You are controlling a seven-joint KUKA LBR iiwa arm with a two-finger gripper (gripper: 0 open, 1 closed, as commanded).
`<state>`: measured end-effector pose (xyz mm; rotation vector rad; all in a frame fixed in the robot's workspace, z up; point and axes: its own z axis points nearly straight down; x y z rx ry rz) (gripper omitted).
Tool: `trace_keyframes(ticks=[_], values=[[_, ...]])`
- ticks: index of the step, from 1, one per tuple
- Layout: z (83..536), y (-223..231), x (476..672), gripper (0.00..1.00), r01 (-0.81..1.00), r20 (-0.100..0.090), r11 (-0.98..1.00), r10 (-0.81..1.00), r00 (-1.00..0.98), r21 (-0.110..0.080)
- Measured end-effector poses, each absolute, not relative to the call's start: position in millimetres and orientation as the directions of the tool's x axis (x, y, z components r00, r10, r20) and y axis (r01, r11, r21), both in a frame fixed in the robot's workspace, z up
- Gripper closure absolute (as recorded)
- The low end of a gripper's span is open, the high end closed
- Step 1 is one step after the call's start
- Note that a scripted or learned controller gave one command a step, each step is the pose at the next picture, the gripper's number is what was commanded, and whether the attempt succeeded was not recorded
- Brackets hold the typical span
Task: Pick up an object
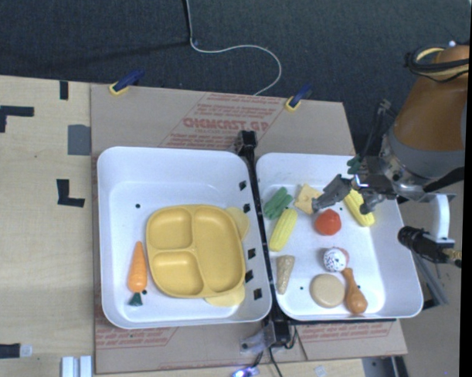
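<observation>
Right away we see the grey two-finger gripper [346, 192] over the upper part of the right shallow white bin [407, 282], its dark fingers [329, 194] spread apart with nothing between them, so it grasps no object. One finger reaches left toward a pale yellow wedge of toy cheese [306, 199]; the other side sits just above a short yellow toy corn piece [360, 209] that lies near the bin's upper right. Directly below the gripper lies a round red toy tomato [327, 222], close to the fingertips, though we cannot tell whether they touch. Behind the gripper we see the grey arm with its orange band [432, 98] coming in from the right.

Further left in the same bin lie a green toy pepper [277, 201] and, just below it, a long yellow corn cob [283, 229]. Lower down we find a small beige cone-shaped piece [283, 271], a white ball with red speckles [335, 259], a round tan toy cookie [327, 291] and, touching it on the right, a brown toy drumstick [353, 293].

Across the black divider [256, 215], the left white bin [113, 172] holds a yellow three-compartment plastic tray [194, 249], with an orange toy carrot [138, 269] lying beside its left edge. Both bins rest on a sheet of brown cardboard [215, 117].
</observation>
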<state>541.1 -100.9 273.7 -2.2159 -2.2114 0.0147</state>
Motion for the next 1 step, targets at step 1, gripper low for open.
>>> trace_keyframes(ticks=[1], values=[[280.4, -100.7, 543.0, 0.00, 1.000, 0.000, 0.001, 1.000, -0.001, -0.002]])
